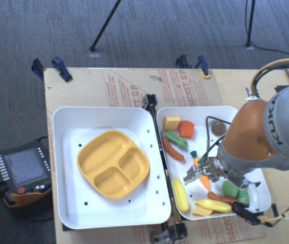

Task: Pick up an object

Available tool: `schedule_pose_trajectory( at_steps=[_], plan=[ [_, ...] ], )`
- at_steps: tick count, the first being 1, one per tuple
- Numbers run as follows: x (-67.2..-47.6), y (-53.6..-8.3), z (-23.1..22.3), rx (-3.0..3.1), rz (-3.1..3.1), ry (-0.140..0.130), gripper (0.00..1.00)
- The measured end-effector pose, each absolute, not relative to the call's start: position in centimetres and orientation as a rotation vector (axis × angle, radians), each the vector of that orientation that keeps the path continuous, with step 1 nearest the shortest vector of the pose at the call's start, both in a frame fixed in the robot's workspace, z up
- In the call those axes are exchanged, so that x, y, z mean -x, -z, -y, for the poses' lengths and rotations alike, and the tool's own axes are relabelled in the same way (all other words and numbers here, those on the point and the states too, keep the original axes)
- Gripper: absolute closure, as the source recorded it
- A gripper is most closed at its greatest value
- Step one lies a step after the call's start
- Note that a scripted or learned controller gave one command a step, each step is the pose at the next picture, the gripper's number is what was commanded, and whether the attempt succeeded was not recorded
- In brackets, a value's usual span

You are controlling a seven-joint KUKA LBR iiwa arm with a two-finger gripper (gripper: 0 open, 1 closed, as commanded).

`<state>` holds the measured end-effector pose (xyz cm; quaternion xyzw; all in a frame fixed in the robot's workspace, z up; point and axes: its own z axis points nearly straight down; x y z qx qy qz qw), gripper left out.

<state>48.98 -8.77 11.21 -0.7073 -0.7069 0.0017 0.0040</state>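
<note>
Orange carrot piece (pixel 204 181) sits lower centre of right bin (pixel 225 111) | gripper (pixel 199 173) right over it, fingers spread narrowly, nothing clearly held | yellow plate (pixel 113 163) in left bin (pixel 65 136)

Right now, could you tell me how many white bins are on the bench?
2. The left bin holds a yellow divided plate; the right bin holds toy foods, partly hidden under the arm.
</note>
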Motion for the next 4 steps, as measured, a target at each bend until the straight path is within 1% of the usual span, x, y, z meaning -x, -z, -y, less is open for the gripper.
schedule_pose_trajectory(
  at_steps=[1,2,3,4],
  plan=[
    [-49.9,-8.7,9.3,1.947,2.461,-0.002,0.0],
    [-52.2,-8.7,8.6,2.148,2.288,-0.001,0.0],
    [-52.1,-9.7,8.6,2.152,2.28,-0.002,1.0],
    [-55.1,-21.8,6.3,1.838,2.547,0.001,1.0]
  ],
)
